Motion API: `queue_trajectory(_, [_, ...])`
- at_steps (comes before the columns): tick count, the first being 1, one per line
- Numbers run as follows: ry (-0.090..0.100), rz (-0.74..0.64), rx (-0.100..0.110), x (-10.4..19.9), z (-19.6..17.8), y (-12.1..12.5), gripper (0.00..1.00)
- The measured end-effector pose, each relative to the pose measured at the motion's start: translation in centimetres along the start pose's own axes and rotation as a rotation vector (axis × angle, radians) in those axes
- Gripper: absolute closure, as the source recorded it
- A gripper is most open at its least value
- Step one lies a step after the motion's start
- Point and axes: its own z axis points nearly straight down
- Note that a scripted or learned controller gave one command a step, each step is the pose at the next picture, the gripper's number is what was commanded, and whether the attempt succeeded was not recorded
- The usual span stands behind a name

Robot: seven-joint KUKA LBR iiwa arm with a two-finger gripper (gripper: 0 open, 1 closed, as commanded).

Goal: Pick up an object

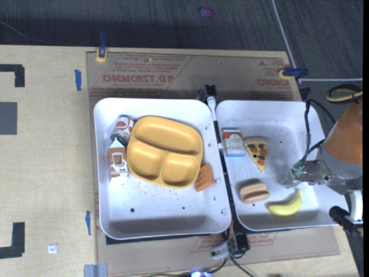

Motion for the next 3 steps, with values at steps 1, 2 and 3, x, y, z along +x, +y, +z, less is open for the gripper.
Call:
queue_trajectory(1, [0.0, 0.0, 0.0, 0.0, 0.0, 0.0, 0.0])
queue_trajectory(2, [0.008, -0.001, 0.008, 6.1, 1.0, -0.2, 0.0])
queue_trajectory(3, [0.007, 0.0, 0.007, 6.2, 1.0, -0.2, 0.0])
